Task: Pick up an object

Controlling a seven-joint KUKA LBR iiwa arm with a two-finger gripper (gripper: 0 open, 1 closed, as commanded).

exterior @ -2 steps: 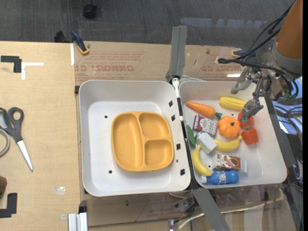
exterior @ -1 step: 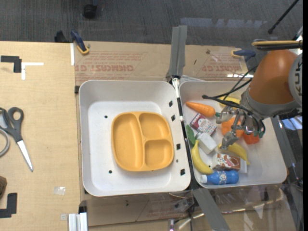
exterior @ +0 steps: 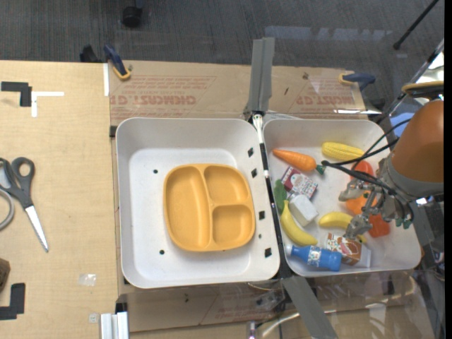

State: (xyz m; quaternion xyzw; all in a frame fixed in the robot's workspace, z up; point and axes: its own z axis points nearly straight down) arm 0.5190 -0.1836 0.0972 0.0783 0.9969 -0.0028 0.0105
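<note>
Your gripper (exterior: 364, 217) hangs low at the right bin's (exterior: 311, 127) three o'clock side; I cannot tell how it is set. Just beside it lie a small yellow banana-like toy (exterior: 334, 219) and an orange-red piece (exterior: 378, 225), partly hidden.

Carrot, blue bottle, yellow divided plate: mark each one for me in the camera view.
carrot (exterior: 295, 159): camera view, middle of its orange body, right bin.
blue bottle (exterior: 319, 258): camera view, middle of its blue body, near edge of right bin.
yellow divided plate (exterior: 209, 207): camera view, ridge between its compartments, left bin.
</note>
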